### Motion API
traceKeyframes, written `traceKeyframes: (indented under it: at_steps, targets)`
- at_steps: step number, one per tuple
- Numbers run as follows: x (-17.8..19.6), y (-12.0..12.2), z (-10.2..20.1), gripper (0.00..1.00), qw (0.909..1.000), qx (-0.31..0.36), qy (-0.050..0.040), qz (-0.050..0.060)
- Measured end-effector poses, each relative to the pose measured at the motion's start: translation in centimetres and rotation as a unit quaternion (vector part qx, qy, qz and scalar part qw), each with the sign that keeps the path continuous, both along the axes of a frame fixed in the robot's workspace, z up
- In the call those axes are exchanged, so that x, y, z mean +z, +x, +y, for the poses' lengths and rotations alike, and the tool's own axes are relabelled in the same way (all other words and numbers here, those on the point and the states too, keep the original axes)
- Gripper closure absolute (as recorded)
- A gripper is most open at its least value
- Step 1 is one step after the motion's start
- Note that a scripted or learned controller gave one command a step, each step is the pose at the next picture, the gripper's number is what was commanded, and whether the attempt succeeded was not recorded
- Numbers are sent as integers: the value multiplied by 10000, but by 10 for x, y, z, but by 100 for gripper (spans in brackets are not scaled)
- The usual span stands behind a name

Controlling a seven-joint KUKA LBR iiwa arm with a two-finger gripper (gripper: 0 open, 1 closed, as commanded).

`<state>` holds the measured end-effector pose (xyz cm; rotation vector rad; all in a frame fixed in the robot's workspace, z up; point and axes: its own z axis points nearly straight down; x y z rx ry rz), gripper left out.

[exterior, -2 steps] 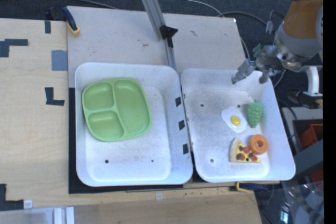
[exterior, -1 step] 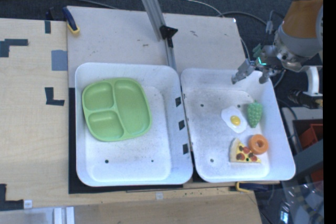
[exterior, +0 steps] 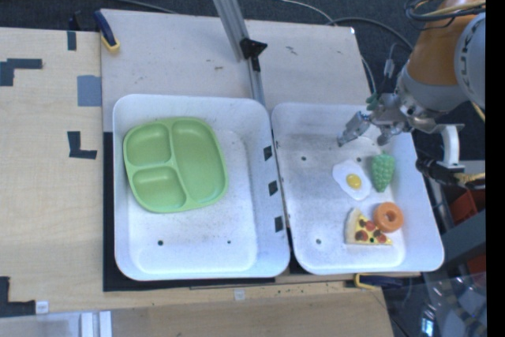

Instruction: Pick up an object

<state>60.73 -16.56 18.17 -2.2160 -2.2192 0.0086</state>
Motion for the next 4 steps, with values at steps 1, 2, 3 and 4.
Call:
traceKeyframes:
  at_steps: [1, 2, 3, 4]
  targets:
    - [-65, -1, 3, 0, 10000, 2, 2, 1]
    - [-95, -2, 3, 0, 10000, 2, -8, -28]
    - [-84, -2, 4, 100, 10000, 10, -2, -26]
    - [-41, -3, 7, 100, 10000, 2, -2, -52]
